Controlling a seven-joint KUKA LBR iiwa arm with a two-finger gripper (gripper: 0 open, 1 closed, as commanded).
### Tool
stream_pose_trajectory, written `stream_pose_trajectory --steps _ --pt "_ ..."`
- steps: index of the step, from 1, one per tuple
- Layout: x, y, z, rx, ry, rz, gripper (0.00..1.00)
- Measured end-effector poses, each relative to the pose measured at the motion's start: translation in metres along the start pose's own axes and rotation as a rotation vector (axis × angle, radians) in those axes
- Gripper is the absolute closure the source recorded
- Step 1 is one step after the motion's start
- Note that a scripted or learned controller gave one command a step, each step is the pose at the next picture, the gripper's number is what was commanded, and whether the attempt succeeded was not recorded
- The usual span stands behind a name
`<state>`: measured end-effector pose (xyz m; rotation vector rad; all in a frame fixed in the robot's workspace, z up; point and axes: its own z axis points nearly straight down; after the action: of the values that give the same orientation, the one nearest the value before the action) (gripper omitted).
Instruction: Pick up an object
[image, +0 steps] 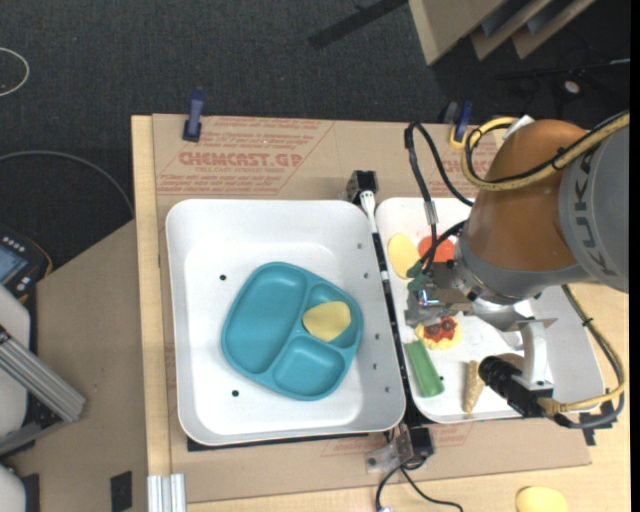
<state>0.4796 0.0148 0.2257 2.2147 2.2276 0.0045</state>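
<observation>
Dark carpet surrounds the bench; a brown sheet (250, 150) covers its top, printed in red with "CHEMCAST" and a few more letters, with smaller lines above that are too fine to read. On the grey arm (600, 190) I can make out "KUK" at the picture's right edge; its orange band bulges over the right bin (450, 207). The gripper (430, 298) hangs low over that bin's left half, just above a small red piece (438, 328) lying on something pale yellow; whether it is clenched or released I cannot tell, and nothing shows in its grasp. Near it lie a green stick (425, 368), a tan cone-shaped piece (470, 386), a yellow lump (400, 252) and an orange piece (430, 245) by the bin's upper left. The left bin (200, 260) holds a teal divided plate (265, 320); a yellow slice (326, 319) rests in its right-hand compartment.
</observation>
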Motion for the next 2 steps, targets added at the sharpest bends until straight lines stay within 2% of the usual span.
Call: stream_pose_trajectory --steps 1,2 --pt "-0.034 -0.002 0.044 0.009 -0.002 0.010 1.00" --pt "-0.160 -0.005 0.114 0.010 -0.006 0.019 1.00"
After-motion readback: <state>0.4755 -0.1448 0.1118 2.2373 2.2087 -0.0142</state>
